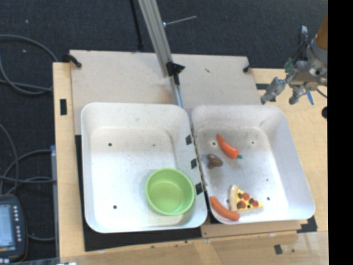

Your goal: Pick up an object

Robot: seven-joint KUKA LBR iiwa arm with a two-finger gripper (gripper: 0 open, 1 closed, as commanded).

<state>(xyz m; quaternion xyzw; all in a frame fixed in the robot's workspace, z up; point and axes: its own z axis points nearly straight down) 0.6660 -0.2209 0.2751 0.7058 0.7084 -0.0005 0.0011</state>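
Gripper point(284, 88) hung over surface just beyond right bin point(295, 164) far corner; jaws apart, nothing between. Carrot point(228, 147) lay mid-bin, far of brown lump point(214, 160). Likely light, stiff, smooth plastic; best pinched across thick middle.

Two white bins point(99, 120) point(287, 131). One green bowl point(170, 191). One carrot point(227, 147), one brown lump point(214, 160), one pizza slice point(242, 199), one sausage point(223, 208).
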